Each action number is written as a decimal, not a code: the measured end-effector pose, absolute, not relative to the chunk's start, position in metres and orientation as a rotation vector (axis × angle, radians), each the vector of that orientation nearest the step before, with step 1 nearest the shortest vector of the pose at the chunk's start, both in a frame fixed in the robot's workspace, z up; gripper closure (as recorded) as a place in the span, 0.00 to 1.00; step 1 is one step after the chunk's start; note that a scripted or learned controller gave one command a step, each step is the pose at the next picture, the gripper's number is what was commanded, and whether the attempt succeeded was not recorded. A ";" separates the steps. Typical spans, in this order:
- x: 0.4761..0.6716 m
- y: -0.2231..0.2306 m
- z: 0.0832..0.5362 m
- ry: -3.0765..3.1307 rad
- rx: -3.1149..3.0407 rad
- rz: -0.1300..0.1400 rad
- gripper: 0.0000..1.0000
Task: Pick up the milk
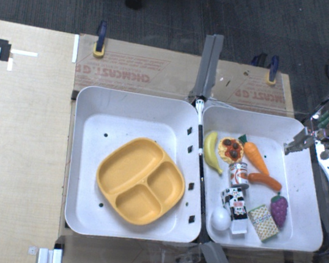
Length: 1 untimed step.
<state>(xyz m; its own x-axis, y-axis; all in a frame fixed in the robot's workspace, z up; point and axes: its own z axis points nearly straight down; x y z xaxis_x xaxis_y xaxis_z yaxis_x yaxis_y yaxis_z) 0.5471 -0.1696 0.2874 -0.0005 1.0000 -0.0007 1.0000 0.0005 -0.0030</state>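
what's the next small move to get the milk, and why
Probably swing the gripper in over the right bin toward the milk carton and stop above it. The gripper sits at the bin's far right rim, well apart from the carton, which lies near the front wall, crowded by the white egg, a can and a patterned box.

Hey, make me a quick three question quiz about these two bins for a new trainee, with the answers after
1. True or false: the yellow plate lies in the left bin.
2. Which item touches the milk at its lower left: A) banana, B) egg, C) carrot?
3. Fill in: the gripper is near the right bin's upper ____ corner.

Key: 1 true; 2 B; 3 right.
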 end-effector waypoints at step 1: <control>0.511 -0.096 0.155 -2.261 -2.176 0.004 0.00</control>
